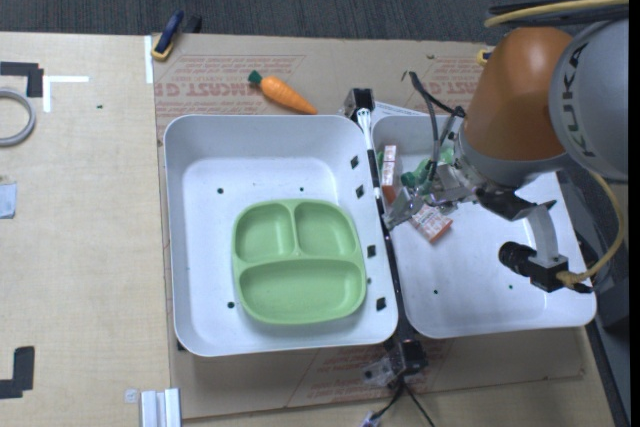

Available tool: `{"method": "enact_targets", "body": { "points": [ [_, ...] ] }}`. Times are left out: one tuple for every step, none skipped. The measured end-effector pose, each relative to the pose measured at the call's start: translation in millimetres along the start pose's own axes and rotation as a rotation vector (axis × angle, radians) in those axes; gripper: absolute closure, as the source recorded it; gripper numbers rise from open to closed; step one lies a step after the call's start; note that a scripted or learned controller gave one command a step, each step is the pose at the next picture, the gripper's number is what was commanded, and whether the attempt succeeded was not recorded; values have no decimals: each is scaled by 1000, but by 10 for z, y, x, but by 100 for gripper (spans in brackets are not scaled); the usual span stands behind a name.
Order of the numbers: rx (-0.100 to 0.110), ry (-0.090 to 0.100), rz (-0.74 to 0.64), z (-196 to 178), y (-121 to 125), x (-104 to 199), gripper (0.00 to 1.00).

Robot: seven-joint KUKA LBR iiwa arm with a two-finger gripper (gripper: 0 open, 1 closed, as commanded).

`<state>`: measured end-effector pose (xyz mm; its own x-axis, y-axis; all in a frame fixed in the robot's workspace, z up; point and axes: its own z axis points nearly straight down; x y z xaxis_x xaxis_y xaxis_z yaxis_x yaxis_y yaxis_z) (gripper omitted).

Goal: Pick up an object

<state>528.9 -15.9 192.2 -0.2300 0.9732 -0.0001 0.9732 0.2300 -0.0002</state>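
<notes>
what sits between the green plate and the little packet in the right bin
In the camera view, the two bins' adjoining walls lie between the green plate and the packet, plus bare white bin floor on either side.

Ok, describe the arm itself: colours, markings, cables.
The arm is grey and rounded, with a wide orange band above the wrist and dark "KUKA" lettering on the grey shell. A yellow cable runs over its top, and thin black cables hang near the gripper.
</notes>
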Motion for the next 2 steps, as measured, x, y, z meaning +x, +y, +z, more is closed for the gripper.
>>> {"method": "enact_targets", "body": {
  "points": [
    [0,0,0,0,0,0,0],
    [0,0,0,0,0,0,0]
  ]
}}
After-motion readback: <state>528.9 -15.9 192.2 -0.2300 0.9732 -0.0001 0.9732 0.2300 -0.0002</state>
